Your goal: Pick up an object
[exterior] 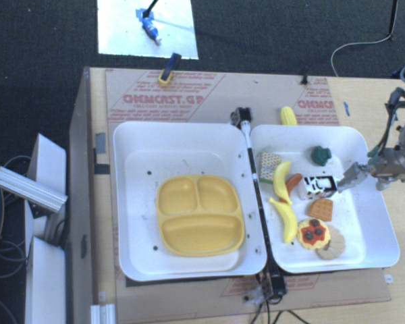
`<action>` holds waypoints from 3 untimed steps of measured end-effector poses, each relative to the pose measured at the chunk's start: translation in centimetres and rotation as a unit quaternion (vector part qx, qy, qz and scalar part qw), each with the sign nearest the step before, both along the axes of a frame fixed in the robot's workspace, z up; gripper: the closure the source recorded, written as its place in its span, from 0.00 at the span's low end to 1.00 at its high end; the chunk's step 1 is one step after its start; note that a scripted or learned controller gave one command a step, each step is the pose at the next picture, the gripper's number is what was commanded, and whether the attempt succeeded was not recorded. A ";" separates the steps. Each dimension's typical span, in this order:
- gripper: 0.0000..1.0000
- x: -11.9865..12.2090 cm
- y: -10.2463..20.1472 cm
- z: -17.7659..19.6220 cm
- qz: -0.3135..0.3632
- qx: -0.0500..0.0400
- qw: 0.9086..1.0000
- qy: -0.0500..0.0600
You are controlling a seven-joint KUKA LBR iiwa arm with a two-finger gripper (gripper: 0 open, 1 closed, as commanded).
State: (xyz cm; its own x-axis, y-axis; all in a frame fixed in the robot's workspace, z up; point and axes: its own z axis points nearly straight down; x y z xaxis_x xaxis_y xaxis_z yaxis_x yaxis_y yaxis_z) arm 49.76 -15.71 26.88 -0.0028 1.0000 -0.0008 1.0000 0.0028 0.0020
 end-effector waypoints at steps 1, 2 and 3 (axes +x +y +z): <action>0.00 4.1 3.0 -14.0 0.000 0.001 1.000 0.001; 0.00 11.5 2.1 -13.2 0.001 0.000 1.000 -0.001; 0.00 10.0 5.7 -17.2 -0.001 -0.001 1.000 -0.003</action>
